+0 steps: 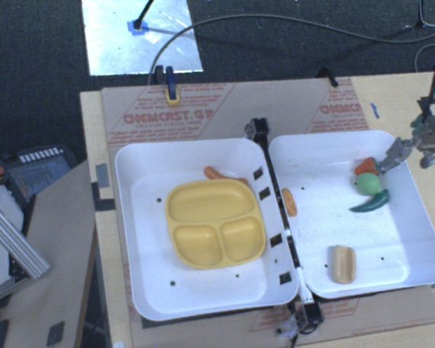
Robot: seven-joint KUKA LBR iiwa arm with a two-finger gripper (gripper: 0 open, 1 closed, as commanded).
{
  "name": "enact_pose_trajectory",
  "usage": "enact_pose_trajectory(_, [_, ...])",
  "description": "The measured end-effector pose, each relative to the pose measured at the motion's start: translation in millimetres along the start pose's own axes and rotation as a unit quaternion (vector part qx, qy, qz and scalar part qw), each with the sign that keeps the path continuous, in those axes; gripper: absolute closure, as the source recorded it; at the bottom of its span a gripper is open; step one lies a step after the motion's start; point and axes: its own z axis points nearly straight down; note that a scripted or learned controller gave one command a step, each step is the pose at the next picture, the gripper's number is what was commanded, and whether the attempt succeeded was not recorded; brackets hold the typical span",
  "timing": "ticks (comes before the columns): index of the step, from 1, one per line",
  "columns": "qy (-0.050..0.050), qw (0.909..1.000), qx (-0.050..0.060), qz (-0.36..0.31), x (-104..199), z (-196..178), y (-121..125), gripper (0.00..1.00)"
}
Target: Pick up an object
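Observation:
My gripper (409,158) hangs over the right rim of the right bin (410,265), open, with nothing between its fingers. Its left fingertip (391,160) is close beside a small red piece (365,167) that leans on a green ball (368,184). A dark green pepper (371,202) lies just below the ball. A tan bun-like piece (342,264) rests near the bin's front. A small orange piece (288,201) lies by the divider.
The left bin (148,291) holds a yellow divided plate (215,223), with an orange sausage-like piece (216,173) behind it. Black clips line the seam (277,217) between the bins. Cables run across the dark floor behind the bench.

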Motion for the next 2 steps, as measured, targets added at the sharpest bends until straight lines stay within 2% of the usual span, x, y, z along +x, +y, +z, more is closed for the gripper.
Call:
enact_pose_trajectory(1, [-0.001,1.0000,-0.005,-0.002,1,-6,2,0.00])
enact_pose_trajectory(2, [-0.001,1.0000,-0.004,-0.001,8,42,-3,0.00])
